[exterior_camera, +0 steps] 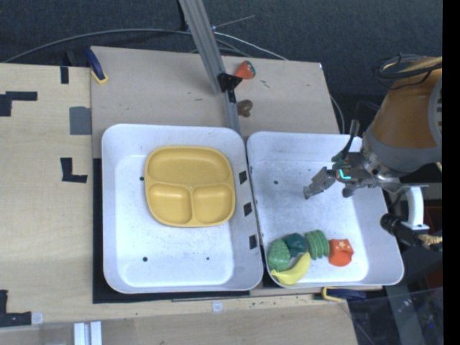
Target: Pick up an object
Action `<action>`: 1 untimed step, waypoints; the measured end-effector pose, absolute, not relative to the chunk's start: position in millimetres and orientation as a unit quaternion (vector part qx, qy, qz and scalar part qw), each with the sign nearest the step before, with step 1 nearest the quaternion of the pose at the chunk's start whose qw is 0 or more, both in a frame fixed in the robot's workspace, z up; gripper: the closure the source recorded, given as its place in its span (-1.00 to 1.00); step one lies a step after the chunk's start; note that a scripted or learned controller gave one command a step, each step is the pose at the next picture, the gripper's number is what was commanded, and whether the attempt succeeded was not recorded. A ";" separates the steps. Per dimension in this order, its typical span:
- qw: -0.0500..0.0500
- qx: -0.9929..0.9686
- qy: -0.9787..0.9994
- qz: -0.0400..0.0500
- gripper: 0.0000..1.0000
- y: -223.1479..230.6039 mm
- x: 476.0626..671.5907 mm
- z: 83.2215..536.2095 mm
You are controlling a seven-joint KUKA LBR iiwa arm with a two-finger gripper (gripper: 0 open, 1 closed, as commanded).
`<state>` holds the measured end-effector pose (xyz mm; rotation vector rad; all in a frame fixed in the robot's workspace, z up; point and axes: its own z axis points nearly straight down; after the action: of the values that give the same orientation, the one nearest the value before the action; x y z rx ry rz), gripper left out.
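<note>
In the right bin (287, 157), several small toy foods lie along the front wall: a dark green and teal piece (286, 250), a yellow banana-like piece (295, 270), a green ribbed piece (315, 243) and a red-orange piece (341, 252). My gripper (316, 185) hangs over the middle of the right bin, fingers pointing left, well behind the toys. Nothing sits between its fingers.
The left bin (122, 214) holds a yellow divided plate (190, 185) toward its back. A grey pole (205, 34) with a clamp and an orange clip (245, 69) stands behind the bins. The arm's orange band (410, 121) fills the right side.
</note>
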<state>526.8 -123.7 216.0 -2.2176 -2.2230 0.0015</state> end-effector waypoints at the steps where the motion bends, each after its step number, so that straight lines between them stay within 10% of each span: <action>1: 0.003 -0.707 -0.707 0.002 -1.00 -124.3 522.3 171.9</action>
<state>522.3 -124.3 171.9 -2.2168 -2.2189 0.0068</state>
